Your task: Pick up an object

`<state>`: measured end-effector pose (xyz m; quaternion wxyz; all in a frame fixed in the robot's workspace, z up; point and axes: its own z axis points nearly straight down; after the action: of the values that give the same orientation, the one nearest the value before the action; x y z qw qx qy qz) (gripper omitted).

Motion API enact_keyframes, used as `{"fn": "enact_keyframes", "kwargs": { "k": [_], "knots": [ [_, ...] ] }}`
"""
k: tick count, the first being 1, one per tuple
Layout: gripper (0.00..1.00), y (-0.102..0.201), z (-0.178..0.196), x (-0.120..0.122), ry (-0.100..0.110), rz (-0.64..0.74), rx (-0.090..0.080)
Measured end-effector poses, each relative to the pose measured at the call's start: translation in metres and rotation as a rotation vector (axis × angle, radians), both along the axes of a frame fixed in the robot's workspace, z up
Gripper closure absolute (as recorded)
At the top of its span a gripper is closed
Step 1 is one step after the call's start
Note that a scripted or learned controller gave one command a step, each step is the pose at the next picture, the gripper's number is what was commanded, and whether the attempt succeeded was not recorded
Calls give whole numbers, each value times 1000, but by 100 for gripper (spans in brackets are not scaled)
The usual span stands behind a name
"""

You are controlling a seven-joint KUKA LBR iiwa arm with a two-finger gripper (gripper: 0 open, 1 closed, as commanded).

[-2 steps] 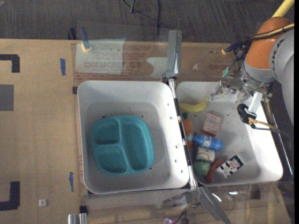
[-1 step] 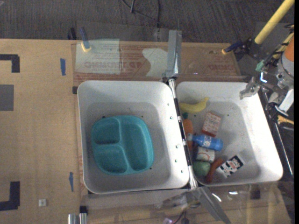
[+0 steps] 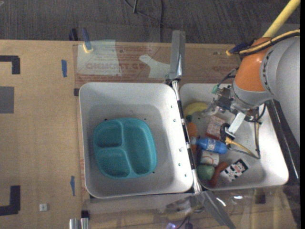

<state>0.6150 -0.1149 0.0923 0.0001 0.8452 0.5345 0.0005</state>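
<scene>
My gripper point(image 3: 228, 112) hangs over the upper middle of the right bin point(image 3: 271, 171), below the arm's orange band point(image 3: 249, 73). Just left of it and under it lies a red and white packet point(image 3: 215, 126). A yellow banana-shaped piece point(image 3: 195, 109) and an orange piece point(image 3: 191, 129) lie by the bin's left wall. Lower down are a blue bottle point(image 3: 212, 145), a green ball point(image 3: 205, 171), a red sausage-shaped piece point(image 3: 218, 173) and a black and white carton point(image 3: 235, 170). I see nothing lifted off the bin floor.
The left bin point(image 3: 95, 99) holds a teal divided plate point(image 3: 125, 148). A metal divider point(image 3: 177, 61) stands between the bins at the back. Yellow cables point(image 3: 243, 148) trail from the wrist across the right bin's floor. The wooden bench point(image 3: 38, 128) stretches left.
</scene>
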Motion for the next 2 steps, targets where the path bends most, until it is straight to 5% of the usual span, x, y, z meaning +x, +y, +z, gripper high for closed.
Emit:
{"fn": "enact_keyframes", "kwargs": {
  "k": [1, 2],
  "knots": [
    [100, -1, 9, 0, 0, -3, 0],
    [100, 52, 159, 45, 2, -39, -1]
  ]
}}
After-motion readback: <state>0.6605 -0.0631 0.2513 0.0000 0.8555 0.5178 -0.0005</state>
